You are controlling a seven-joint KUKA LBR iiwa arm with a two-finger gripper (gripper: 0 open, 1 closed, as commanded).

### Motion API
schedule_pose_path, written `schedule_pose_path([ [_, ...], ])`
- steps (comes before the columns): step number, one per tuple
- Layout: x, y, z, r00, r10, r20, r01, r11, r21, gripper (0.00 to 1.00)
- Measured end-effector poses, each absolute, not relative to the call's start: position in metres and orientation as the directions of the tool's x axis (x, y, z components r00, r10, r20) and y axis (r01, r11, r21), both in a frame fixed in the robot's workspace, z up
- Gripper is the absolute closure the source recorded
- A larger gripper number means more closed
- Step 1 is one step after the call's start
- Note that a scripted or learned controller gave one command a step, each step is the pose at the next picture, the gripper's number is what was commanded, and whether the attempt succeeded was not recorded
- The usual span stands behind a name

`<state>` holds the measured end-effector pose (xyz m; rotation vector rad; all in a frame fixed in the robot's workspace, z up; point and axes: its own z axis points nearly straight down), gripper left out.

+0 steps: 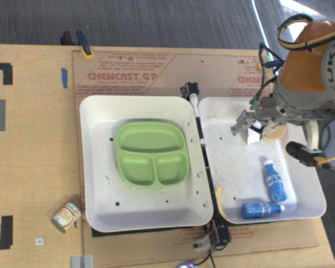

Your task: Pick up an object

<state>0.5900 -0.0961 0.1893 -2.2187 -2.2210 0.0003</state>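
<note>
- nearest the camera, a small carton (66, 216) lies on the bench (33, 166) off the left bin's front corner.
- two blue bottles sit in my right bin (234, 166) — one bottle (261, 209) lying along the front wall, the other bottle (274, 180) just behind it, their ends nearly touching.
- the left bin (95, 149) holds a green divided plate (153, 152), flat in its middle.
- further back, my pincer (255, 128) hangs low over the right bin's far part, well apart from both bottles; a small white piece and a tan disc (276, 132) show beside it — i cannot tell whether my fingers are apart or together.
</note>
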Motion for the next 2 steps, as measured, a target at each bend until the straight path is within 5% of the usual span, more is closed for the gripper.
schedule_pose_path([
  [1, 0.613, -0.162, 0.086, 0.119, 0.993, -0.001, 0.993, -0.119, 0.002, 0.0],
  [2, 0.613, -0.162, 0.096, 0.12, 0.993, 0.001, 0.993, -0.12, 0.002, 1.0],
])
